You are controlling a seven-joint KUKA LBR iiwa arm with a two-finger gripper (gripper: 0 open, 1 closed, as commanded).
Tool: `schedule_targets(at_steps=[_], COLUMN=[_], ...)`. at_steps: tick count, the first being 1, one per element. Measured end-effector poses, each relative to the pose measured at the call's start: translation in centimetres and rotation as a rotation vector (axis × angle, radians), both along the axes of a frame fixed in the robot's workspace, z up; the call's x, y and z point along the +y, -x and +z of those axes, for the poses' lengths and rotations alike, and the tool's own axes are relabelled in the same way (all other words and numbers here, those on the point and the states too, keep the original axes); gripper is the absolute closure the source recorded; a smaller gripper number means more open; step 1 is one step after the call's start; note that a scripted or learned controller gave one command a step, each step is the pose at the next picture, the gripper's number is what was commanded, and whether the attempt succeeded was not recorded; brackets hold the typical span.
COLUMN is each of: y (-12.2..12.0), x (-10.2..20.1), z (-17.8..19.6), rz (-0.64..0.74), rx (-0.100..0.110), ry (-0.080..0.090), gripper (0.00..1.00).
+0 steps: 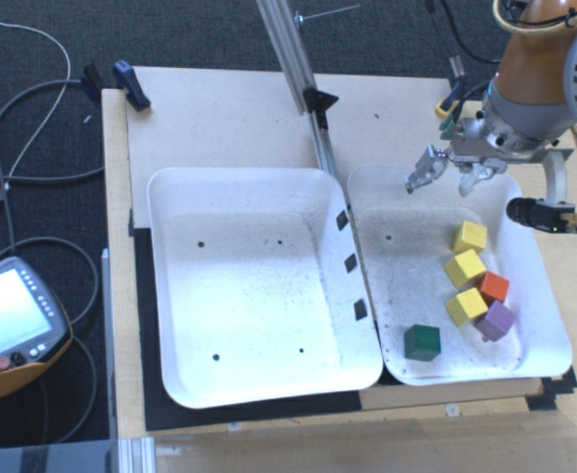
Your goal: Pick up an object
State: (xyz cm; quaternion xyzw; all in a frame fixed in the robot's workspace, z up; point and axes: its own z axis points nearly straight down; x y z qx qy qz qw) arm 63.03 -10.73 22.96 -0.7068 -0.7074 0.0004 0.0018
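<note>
We see the gripper [448, 176] spread and holding nothing above the far edge of the right bin [397, 264].

Along that bin's right side we find a cluster of blocks: a yellow block [471, 236] farthest back, a second yellow block [465, 266] just in front of it, then an orange block [494, 287], a third yellow block [467, 305] and a purple block [497, 319] touching or nearly so. A green block [422, 342] sits apart, near the front edge. The left bin [170, 215] lies beside it.

No legible text, seemingly, anywhere.
</note>
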Motion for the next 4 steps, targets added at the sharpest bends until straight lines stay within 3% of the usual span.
schedule_targets(at_steps=[1,2,3,4], y=[2.2,3.4,5.6,5.2], x=[-4.9,-8.9,-10.9,-10.9], z=[-13.5,2.1,-13.5,-11.8], rz=[-0.003,-0.002,-0.002,0.000], rx=[0.008,-0.014,0.006,-0.006], ry=[0.000,0.007,-0.002,0.002], gripper=[0.00,0.00,0.00,1.00])
